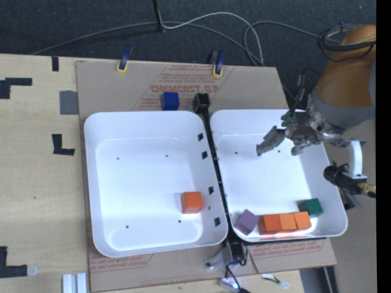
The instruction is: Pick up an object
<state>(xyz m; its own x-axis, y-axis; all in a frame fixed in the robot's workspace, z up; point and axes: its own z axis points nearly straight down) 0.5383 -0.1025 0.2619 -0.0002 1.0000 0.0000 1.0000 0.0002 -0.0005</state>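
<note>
Blocks (purple, orange row, green) sit along near wall of right bin, w/ gripper hovering above bin's far part, fingers apart & holding nothing, so we judge pick not yet begun.

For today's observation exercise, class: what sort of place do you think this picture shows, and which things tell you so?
Most likely a robotics lab test bench. A grey and orange robot arm holds its gripper above two white bins holding coloured blocks, all set on clamped cardboard with loose cables behind.
</note>
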